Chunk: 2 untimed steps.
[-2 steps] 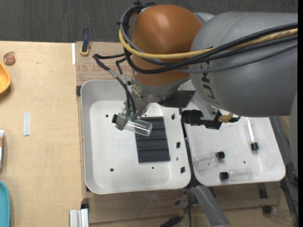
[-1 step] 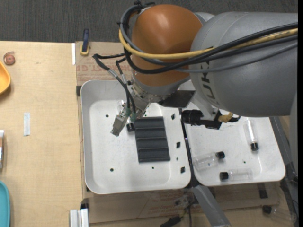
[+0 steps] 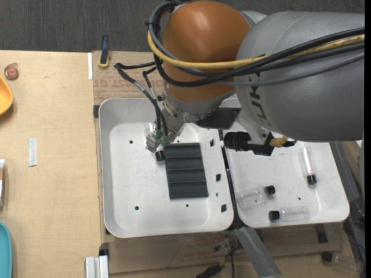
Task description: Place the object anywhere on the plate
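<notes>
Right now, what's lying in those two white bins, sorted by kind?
Black ribbed plate: 1, in the left bin
Clear vials with black caps: 3, in the right bin
Total: 4

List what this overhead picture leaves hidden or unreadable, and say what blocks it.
1. Claw: the arm's orange band and wrist cover most of it, so what it holds, if anything, cannot be told.
2. Left bin: its far edge is under the arm.
3. Right bin: its far part is under the grey arm.
4. Clear vials: too small and see-through to read.
5. Yellow object: cut off by the left edge.
</notes>
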Available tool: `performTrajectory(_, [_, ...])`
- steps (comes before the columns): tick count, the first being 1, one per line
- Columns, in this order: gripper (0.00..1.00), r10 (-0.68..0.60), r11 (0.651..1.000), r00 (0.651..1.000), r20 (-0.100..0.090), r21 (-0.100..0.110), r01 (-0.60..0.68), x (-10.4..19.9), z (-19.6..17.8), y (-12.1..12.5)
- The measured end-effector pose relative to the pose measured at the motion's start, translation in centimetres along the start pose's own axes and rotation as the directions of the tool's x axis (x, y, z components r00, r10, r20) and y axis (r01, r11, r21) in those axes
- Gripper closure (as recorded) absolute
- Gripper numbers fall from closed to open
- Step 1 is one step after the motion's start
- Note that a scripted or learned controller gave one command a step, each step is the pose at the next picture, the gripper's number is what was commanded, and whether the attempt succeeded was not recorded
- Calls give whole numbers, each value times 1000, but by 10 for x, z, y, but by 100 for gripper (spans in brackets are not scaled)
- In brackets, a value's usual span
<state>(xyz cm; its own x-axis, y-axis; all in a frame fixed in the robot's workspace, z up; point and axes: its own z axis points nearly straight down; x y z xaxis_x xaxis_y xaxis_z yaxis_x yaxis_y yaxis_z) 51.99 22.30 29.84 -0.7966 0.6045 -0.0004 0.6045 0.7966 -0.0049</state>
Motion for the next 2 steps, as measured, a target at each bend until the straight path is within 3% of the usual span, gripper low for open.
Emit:
performTrajectory(1, [0, 0, 1000, 1000, 0, 0, 0, 0, 0, 0])
performTrajectory(2, [100, 2, 1000, 1000, 0, 1, -2, -1, -8, 0])
